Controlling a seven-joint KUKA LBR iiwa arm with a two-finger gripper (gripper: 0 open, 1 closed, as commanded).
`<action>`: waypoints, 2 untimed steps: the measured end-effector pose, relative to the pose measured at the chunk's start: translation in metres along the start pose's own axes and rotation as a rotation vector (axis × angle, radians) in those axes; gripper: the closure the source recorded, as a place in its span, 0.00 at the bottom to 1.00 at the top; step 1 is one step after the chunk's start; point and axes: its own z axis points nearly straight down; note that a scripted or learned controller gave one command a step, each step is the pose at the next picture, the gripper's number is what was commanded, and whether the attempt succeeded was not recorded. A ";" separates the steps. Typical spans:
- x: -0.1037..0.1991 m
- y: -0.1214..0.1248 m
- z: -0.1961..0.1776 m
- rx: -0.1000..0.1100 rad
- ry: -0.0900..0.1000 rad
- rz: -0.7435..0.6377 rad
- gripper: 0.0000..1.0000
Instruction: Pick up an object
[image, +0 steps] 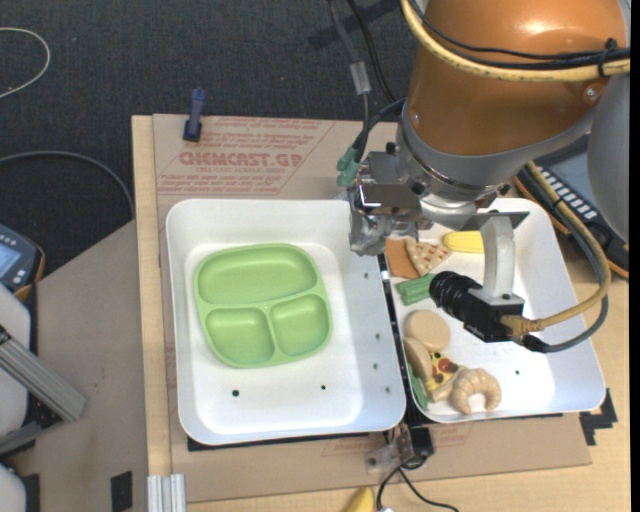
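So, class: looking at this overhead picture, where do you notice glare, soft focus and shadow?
In the camera view, a bright sheen runs across the arm's curved orange band, which looks soft because it sits close to the lens; the green three-compartment plastic tray is evenly lit and sharp; the arm shades the small food-shaped toys in the right white bin.

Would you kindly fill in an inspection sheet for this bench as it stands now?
Surface: two white bins side by side, left bin, right bin, on a brown board.
Job's things: right bin holds toy food, including a croissant, pizza slice and a yellow piece.
Clutter: green divided tray in the left bin.
Pincer: low over the right bin's far end; state cannot be judged.
Cables: tan hose on the arm; black cable on the floor.
Surroundings: dark floor.
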 end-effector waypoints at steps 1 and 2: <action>-0.003 0.001 -0.011 -0.004 0.000 0.004 1.00; -0.055 -0.007 0.111 0.017 -0.006 0.013 1.00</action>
